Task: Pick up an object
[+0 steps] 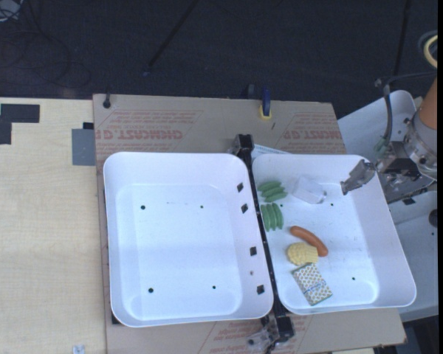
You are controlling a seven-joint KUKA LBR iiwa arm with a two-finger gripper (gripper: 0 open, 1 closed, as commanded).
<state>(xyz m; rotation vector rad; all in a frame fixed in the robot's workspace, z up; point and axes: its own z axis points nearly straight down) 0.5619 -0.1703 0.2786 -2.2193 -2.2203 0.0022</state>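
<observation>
Two white bins are seen side by side on the counter (44, 257). The left bin (118, 198) is at nine o'clock and the right bin (384, 271) at three o'clock. In the right bin, two green pea pods (272, 203) are laid at its ten o'clock. An orange sausage (309, 240), a yellow corn piece (301, 254) and a small checked box (311, 284) are found near its six o'clock. A clear plastic piece (308, 191) is seen at twelve o'clock. The jaws (356, 177) are held over the bin's two o'clock edge; whether they are spread cannot be told.
</observation>
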